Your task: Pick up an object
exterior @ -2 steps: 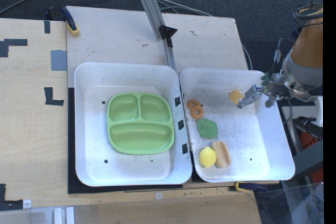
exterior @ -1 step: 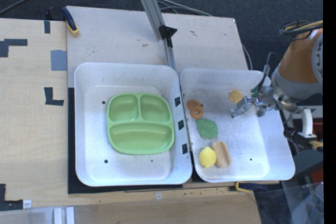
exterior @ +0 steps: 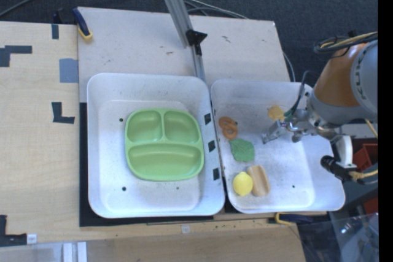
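arm: the grey KUKA arm with the orange band (exterior: 339, 80) comes in from the right, over the right shallow white bin (exterior: 319, 193)

gripper: the two-finger gripper (exterior: 270, 135) hangs over the middle of that bin, tilted toward the left. Can't tell if the jaws are spread or closed, too small and blurry, and I see nothing between them

stuff in the right bin: a small yellow-orange chunk (exterior: 276, 112) just beside the gripper, toward the back; an orange pretzel-shaped toy (exterior: 228, 127) near the left wall; a green leafy piece (exterior: 242, 150) below that; a yellow lemon-like ball (exterior: 243, 183) touching a tan hot-dog-bun toy (exterior: 260, 180) at the front

left bin: a light green divided plastic plate (exterior: 164, 144) sits in the other white bin (exterior: 98, 193), well away from the arm

likely target: honestly a guess, but the green leafy piece or the yellow-orange chunk are nearest the tip

how to do it well: I'd come straight down over one item that's apart from the others, so skip the lemon/bun pair since they're touching

long axis: the bun runs roughly front to back, so close across its narrow width; the leaf looks flat, a bit slanted, hard to pinch
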{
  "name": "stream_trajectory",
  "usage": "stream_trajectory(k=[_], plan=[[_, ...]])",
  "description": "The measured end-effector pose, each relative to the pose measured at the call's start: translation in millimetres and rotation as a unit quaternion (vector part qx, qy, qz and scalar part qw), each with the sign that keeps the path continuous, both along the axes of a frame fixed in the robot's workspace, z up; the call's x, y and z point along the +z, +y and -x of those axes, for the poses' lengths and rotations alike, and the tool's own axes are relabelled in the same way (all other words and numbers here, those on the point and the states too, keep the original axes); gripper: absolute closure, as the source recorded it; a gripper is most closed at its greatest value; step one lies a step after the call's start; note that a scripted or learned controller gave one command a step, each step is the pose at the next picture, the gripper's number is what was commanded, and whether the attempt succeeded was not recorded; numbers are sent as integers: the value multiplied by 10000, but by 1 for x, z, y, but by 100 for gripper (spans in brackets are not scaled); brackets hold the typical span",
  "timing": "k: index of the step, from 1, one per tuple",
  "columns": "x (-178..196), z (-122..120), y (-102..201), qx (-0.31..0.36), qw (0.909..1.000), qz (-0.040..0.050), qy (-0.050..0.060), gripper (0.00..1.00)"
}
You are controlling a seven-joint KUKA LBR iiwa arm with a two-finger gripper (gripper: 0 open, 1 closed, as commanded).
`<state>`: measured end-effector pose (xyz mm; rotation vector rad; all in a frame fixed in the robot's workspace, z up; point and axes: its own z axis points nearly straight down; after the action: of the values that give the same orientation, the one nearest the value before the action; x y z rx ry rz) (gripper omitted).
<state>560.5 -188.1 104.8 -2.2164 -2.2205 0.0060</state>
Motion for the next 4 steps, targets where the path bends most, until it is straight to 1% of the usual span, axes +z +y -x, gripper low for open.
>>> stream_trajectory(k=[1,2,3,4], plan=[[12,-1,0,7,10000,0,-14,100],[70,-1,-9,-8,10000,12,-49,100],[133,2,-10,0,10000,13,-55,100],[141,2,-9,1,10000,0,-30,100]])
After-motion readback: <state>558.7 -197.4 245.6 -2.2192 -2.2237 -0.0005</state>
